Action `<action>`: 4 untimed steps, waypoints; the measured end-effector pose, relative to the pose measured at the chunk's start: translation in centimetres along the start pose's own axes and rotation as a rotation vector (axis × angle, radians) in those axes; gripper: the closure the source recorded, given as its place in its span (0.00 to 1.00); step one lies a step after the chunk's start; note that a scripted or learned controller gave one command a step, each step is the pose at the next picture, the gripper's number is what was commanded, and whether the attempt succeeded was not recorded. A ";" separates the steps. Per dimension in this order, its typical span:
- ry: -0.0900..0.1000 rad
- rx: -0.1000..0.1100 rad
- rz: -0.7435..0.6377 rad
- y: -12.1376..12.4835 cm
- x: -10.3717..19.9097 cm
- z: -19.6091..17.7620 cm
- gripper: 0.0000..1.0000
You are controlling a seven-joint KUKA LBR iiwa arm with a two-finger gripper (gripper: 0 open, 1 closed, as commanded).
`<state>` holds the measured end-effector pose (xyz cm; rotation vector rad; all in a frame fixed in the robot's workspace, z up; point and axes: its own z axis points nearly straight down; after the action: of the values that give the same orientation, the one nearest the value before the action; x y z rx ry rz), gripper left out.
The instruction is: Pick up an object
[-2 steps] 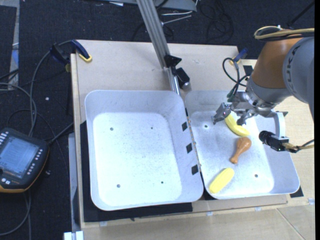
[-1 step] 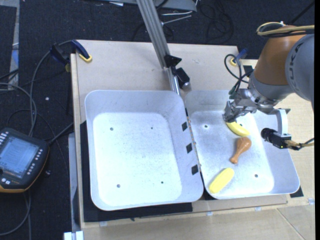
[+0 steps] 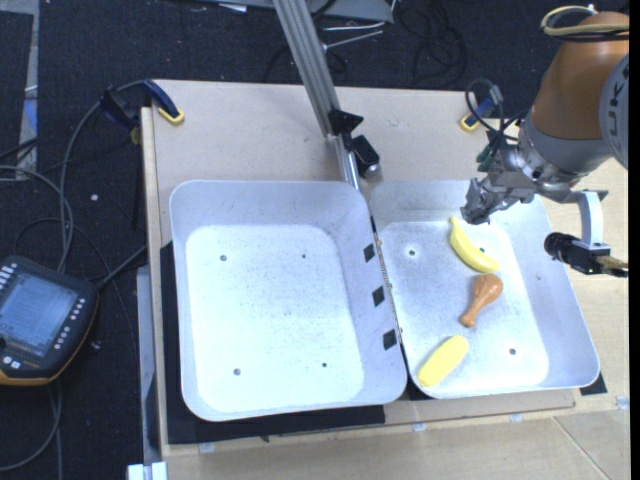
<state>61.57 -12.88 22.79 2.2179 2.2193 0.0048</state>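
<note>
A yellow banana (image 3: 471, 247) lies in the far part of the right bin (image 3: 545, 298). Below it rests an orange drumstick-shaped toy (image 3: 481, 298), and a yellow oblong piece (image 3: 442, 360) sits near the bin's front left corner. My gripper (image 3: 478, 211) hangs just above the banana's far end, pointing down into the bin. The arm with its orange band (image 3: 585, 68) reaches in from the right.
The left bin (image 3: 265, 298) lies beside the right one, joined at a ridge with black clips. A slanted metal bar (image 3: 315, 68) crosses the bench at the back. Clamps sit at the bench's far corners, and a teach pendant (image 3: 40, 313) lies at left.
</note>
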 end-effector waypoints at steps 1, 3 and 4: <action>0.000 0.000 0.000 0.4 -0.2 -6.2 1.00; 0.002 0.006 -0.004 0.3 5.0 -4.9 1.00; 0.001 0.005 -0.004 0.6 9.5 -4.4 1.00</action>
<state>62.10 -3.33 27.19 2.2172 2.2265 0.0007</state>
